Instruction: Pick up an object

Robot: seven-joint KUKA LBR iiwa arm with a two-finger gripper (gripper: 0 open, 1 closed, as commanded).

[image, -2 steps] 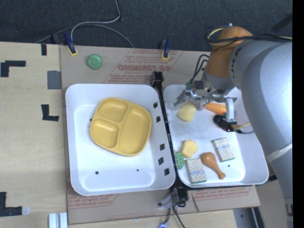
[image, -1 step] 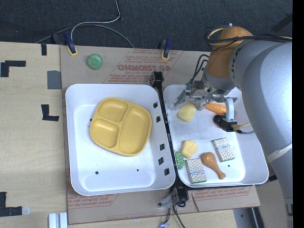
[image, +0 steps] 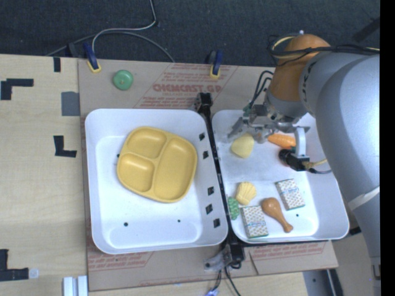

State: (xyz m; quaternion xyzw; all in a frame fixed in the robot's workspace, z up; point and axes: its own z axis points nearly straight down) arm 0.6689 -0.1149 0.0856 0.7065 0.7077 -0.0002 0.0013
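Observation:
My gripper [image: 245, 128] hangs low over the back left part of the right bin [image: 327, 193]. Right below it, touching or nearly touching, lies a pale yellow rounded toy [image: 243, 147]. An orange carrot [image: 282, 140] lies just to the right of the gripper. Toward the front of this bin are a yellow ridged shell piece [image: 245, 193], a small green piece [image: 233, 208], a brown drumstick [image: 277, 213] and two small printed boxes [image: 254, 221] [image: 290, 194]. I see nothing lifted off the bin floor.
The left bin [image: 102, 184] holds a yellow divided plate [image: 156, 163]. A green disc [image: 123, 79] rests on the cardboard behind the left bin. A black divider strip [image: 212, 159] runs between the two bins. The arm's bulk covers the bench's right side.

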